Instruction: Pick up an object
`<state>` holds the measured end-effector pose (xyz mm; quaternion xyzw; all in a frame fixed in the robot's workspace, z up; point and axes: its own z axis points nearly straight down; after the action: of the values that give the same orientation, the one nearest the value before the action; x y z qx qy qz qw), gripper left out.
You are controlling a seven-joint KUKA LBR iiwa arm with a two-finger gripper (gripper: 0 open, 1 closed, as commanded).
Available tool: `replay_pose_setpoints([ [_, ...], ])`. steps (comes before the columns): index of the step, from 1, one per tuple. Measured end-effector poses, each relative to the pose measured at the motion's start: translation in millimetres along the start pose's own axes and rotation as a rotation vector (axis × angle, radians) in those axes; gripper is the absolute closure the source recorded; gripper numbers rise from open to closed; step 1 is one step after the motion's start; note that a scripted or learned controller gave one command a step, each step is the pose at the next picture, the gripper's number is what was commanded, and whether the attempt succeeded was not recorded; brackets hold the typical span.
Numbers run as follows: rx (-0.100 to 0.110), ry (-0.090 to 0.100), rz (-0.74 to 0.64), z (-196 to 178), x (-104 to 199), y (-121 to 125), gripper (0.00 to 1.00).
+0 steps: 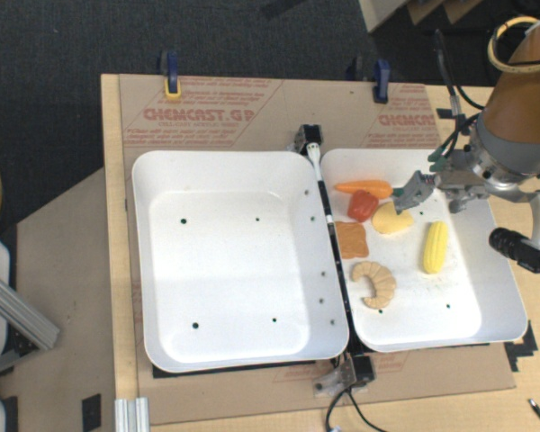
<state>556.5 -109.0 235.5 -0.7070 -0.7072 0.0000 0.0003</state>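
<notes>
Lemon (391,221): right bin (495,318), beside tomato (363,206), below carrot (364,187) | corn (436,247), croissant (376,283), toast slice (351,239) near | gripper (429,187): I see it over the lemon's upper right; I cannot tell its opening or any hold

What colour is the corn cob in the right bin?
Yellow; the corn cob shows clearly in the camera view.

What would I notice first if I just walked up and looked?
Probably the toy food in the right bin: a yellow corn cob, a carrot at the far end, a croissant nearer the front. Next, the grey arm's end effector hovering by a pale yellow piece.
</notes>
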Motion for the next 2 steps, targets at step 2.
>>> replay_pose_setpoints([
  [2,0.001,-0.003,0.006,152,-59,-59,0.0],
])
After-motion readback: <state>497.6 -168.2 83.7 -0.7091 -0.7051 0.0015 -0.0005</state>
